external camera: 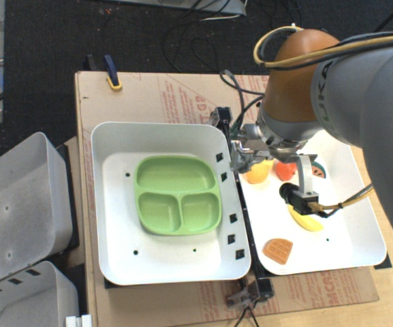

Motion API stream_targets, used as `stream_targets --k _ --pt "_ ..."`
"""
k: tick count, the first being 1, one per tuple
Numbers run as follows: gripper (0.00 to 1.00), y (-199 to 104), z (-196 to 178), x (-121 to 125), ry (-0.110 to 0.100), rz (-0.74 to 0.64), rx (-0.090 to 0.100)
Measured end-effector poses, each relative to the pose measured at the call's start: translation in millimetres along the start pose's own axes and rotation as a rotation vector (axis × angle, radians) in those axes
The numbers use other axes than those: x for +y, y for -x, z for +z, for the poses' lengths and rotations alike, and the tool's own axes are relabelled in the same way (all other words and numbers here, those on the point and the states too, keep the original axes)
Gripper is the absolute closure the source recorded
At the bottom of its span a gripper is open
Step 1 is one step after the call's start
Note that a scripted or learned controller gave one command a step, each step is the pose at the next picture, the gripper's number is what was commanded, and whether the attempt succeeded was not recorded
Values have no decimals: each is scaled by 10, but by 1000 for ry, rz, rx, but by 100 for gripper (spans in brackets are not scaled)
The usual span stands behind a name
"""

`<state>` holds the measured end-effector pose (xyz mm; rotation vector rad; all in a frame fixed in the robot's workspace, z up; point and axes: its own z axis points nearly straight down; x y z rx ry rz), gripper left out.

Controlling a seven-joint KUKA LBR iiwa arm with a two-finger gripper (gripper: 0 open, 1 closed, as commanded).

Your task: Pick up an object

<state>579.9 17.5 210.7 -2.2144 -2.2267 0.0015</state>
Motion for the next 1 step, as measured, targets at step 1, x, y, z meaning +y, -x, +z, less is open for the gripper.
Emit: stream_targets --k 1 --pt "100 -448 -103 75 3 -2 1"
